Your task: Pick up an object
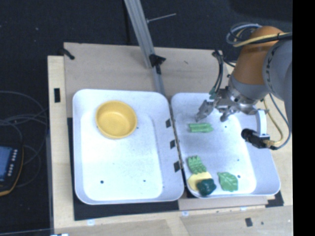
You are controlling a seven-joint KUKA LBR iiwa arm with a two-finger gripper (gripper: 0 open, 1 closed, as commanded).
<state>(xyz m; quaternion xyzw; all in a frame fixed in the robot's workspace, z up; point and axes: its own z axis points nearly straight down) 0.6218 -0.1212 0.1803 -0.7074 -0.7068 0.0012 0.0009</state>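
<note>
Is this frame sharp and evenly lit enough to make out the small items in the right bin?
Camera view: lighting even and soft, the white bins bright without hard glare; image slightly soft and grainy, so the green pieces read as blobs; the gripper is a little blurred; surroundings fall dark.

Two white bins, left bin (83,146) and right bin (246,161), faintly speckled grey, yellow bowl (116,119), light green block (200,128), green ridged piece (197,164), green leaf-like piece (228,181), yellow and dark green lump (202,184), pale tan desk (108,63), grey arm with orange band (256,58)
</note>
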